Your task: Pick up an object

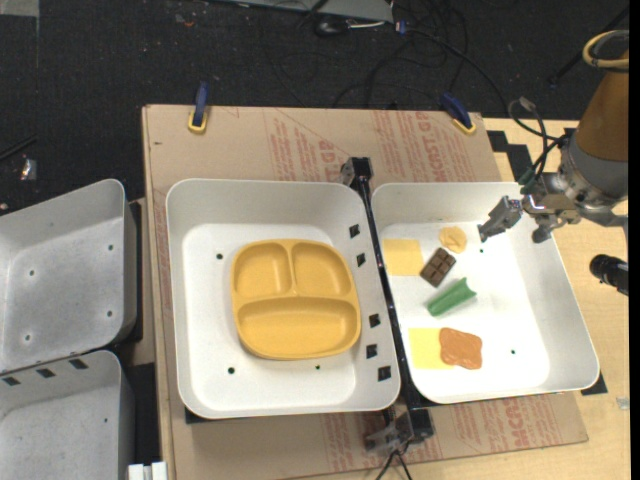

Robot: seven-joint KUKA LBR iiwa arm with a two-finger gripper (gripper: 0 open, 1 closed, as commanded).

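Observation:
The right bin [560,298] holds several small food toys: a pale yellow slice [403,256], a tan piece [453,237], a brown block [438,266], a green piece [451,297], a yellow square [422,348] and an orange-brown piece [461,348] lying partly on it. My gripper [518,226] hovers over the bin's upper right part, to the right of the tan piece. Its fingers stand apart with nothing between them.
A yellow divided plate [296,300] lies in the middle of the left bin [190,268]. A black divider [375,288] runs between the bins. White bin lids [60,268] lie at the far left. Cables trail across the dark floor behind the bench.

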